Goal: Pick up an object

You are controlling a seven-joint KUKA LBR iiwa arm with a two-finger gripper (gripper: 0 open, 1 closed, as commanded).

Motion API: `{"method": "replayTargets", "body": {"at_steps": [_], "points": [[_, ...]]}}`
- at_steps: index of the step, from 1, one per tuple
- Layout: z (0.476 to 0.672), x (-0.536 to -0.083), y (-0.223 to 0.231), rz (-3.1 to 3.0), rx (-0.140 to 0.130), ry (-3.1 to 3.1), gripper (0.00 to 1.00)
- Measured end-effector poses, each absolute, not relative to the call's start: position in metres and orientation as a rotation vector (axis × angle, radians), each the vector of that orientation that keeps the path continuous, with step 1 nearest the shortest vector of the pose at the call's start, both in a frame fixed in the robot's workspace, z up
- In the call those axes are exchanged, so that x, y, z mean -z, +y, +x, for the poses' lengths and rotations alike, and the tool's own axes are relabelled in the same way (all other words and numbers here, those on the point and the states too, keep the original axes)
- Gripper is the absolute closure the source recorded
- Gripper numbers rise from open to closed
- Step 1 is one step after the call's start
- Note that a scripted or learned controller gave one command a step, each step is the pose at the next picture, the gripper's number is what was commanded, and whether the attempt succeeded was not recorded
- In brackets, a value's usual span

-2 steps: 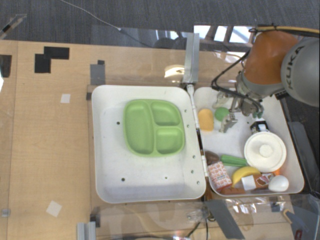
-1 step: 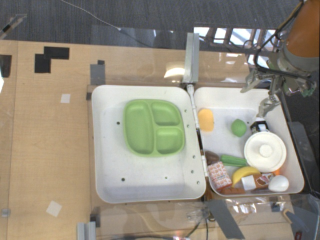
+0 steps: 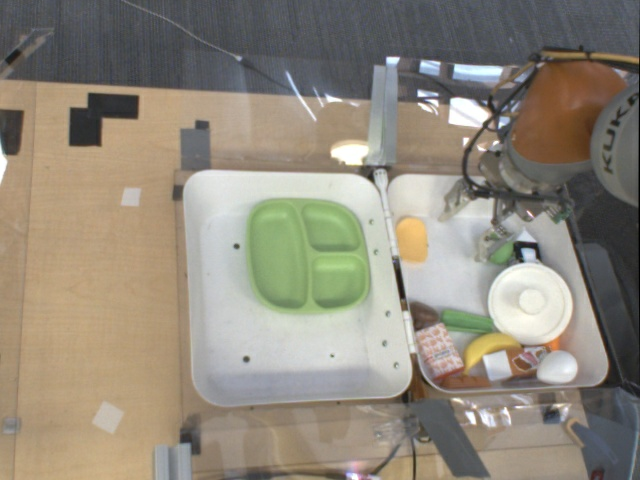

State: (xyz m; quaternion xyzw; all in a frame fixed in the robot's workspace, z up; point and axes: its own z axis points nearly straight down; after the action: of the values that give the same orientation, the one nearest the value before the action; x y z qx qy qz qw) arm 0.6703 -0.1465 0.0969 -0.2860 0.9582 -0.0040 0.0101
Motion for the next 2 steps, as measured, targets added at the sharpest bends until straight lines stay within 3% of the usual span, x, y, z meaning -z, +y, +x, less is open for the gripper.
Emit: {"method": "replayTargets", "body": {"at_steps": [1, 2], "points": [[0.626, -0.09, -0.203, -0.675, 0.009, 3.051, 0.0], [0.631, -0.105, -0.2, -0.677, 0.012, 3.037, 1.0]]}}
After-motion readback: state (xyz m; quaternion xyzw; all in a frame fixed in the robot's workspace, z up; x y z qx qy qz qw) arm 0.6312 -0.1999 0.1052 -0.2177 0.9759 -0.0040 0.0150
